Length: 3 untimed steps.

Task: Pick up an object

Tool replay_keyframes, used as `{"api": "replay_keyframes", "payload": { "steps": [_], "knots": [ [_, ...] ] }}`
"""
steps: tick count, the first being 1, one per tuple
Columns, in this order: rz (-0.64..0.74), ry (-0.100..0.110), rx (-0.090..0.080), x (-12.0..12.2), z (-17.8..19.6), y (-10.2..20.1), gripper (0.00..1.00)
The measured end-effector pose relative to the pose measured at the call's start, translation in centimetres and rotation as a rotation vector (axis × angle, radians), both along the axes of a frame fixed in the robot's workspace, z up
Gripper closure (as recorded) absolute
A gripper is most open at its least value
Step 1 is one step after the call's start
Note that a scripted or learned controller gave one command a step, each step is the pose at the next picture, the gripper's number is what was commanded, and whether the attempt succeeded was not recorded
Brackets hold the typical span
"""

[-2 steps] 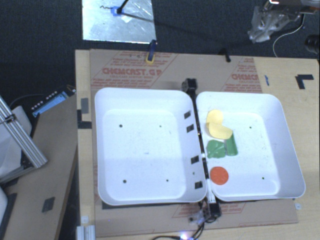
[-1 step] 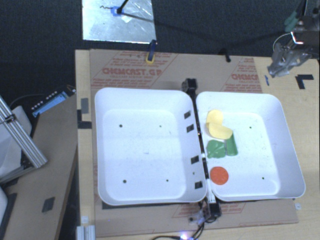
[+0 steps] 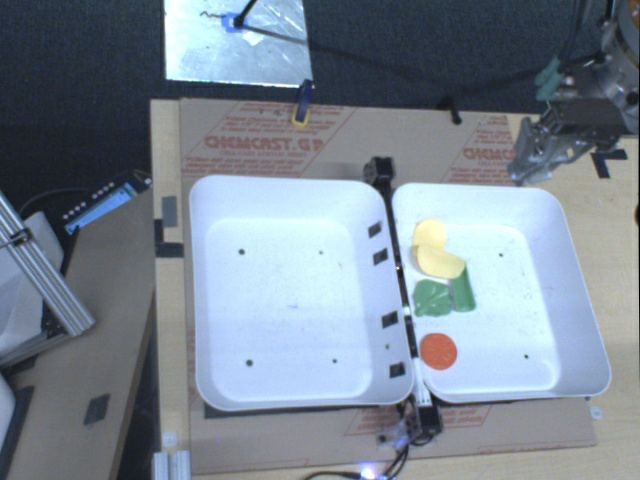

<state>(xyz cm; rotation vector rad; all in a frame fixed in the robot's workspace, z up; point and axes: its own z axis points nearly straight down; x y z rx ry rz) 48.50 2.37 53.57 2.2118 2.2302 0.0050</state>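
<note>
In the right bin (image 3: 560, 268), near its left wall, lie a pale yellow round piece (image 3: 430, 233), a yellow wedge (image 3: 440, 262), a green piece (image 3: 443, 296) and an orange disc (image 3: 438, 351). The gripper (image 3: 530, 166) hangs above the bin's far right corner, well away from these objects, and nothing shows between its fingers.
The left bin (image 3: 220, 228) lies beside the right one, joined by black clips (image 3: 385, 258) along the divider. Both rest on a cardboard sheet (image 3: 260, 138). A shiny metal plate (image 3: 235, 28) lies at the back, and an aluminium frame (image 3: 40, 278) stands at far left.
</note>
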Motion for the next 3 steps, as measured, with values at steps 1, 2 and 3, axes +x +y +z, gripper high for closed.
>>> {"api": "replay_keyframes", "payload": {
  "steps": [1, 2, 3],
  "knots": [
    [0.003, 0.013, -0.002, 0.1, -12.4, 7.6, 1.00],
    [-0.003, -0.014, 0.003, 0.2, 0.7, 7.6, 1.00],
    [-0.020, -0.001, -0.004, 0.1, 0.0, -4.2, 1.00]
  ]
}}
